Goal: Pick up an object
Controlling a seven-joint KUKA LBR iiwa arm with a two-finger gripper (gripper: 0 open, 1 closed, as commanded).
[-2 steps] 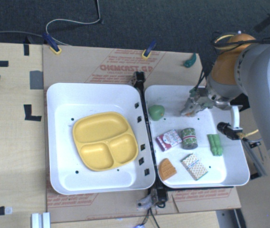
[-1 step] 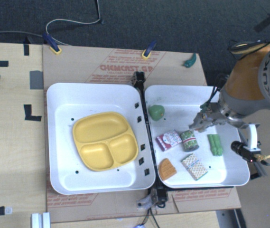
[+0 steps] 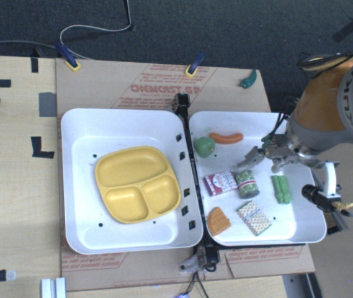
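Right bin (image 3: 300,228), stock for picking: green can (image 3: 247,184) at centre, claw (image 3: 260,156) poised at its 1 o'clock, fingers spread apart and holding nothing; sausage (image 3: 226,138) at 11 o'clock. Left bin (image 3: 80,166) houses yellow tray (image 3: 138,183), likely the drop site.

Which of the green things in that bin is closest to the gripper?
The round dark-green can, just below the gripper. The long light-green vegetable and green apple lie farther off.

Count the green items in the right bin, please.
3: a round green fruit near the divider, a green can mid-bin, a long green vegetable to its right. The gripper may hide others.
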